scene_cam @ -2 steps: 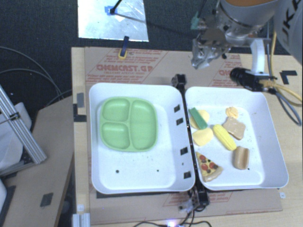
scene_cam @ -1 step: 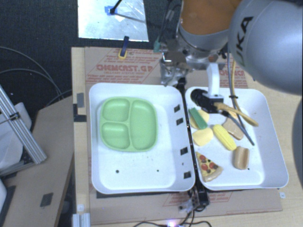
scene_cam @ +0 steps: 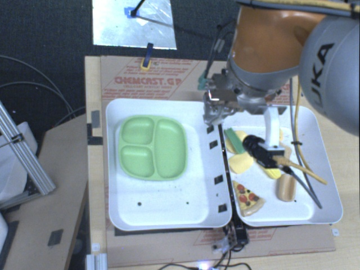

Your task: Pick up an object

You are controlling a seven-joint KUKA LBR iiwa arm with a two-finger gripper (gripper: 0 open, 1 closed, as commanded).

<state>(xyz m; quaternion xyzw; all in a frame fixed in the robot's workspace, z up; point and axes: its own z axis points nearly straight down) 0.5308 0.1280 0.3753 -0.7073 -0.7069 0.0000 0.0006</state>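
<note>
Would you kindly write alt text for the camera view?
The gripper hangs over the far left corner of the right bin, which holds a pizza slice, yellow pieces and a brown roll. The left bin holds a green plate.

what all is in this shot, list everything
bins: two, white, side by side on the bench
divided plate: one, light green, in the left bin
pizza slice: one, tan with red spots, near front corner of the right bin
yellow pieces: at least two, yellow, right bin, partly hidden
green piece: one, green, right bin beside the yellow pieces
cylinder: one, brown, right bin
cardboard: one, tan with red print, under the bins
clip: one, blue and yellow, on the cardboard
shiny sheet: one, silver, behind the bench
arm: one, grey and orange, above the right bin
gripper: one, over the bins' shared edge
</note>
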